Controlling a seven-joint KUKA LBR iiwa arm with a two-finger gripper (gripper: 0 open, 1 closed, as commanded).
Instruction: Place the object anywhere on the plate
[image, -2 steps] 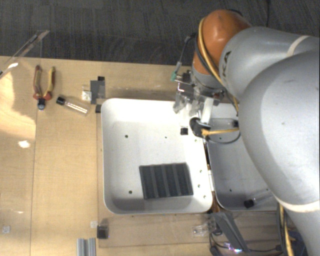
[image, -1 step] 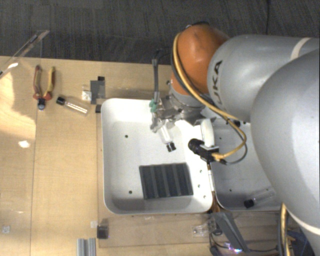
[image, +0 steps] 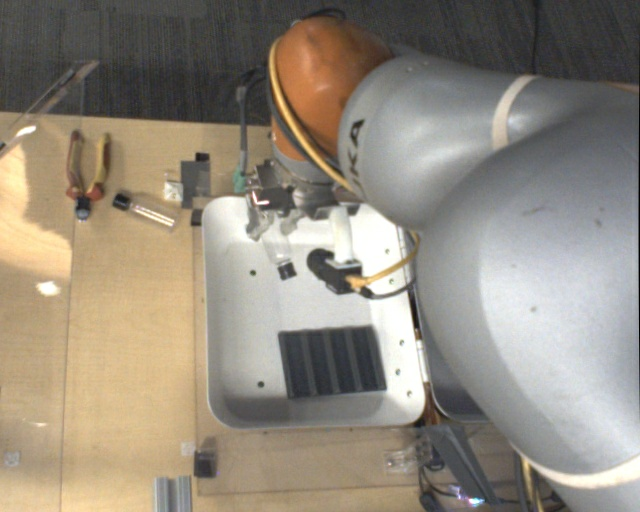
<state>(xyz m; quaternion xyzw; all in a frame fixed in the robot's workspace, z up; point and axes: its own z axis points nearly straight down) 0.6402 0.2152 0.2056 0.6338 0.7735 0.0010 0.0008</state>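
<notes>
A black ridged rectangular plate (image: 330, 362) lies flat in the near half of the left white bin (image: 225, 330). My gripper (image: 272, 238) hangs over the far end of that bin, well beyond the plate. A small black piece (image: 287, 270) sits just under the gripper's tip, against the bin floor or slightly above it. I cannot tell whether the gripper holds it. The grey arm with its orange band (image: 320, 70) covers the far right corner of the bin.
On the bench left of the bin lie red-handled pliers (image: 88, 168), a small clear vial (image: 146, 209) and a black block (image: 197, 178). Another small black block (image: 205, 463) sits near the bin's front left corner. The arm hides most of the right bin.
</notes>
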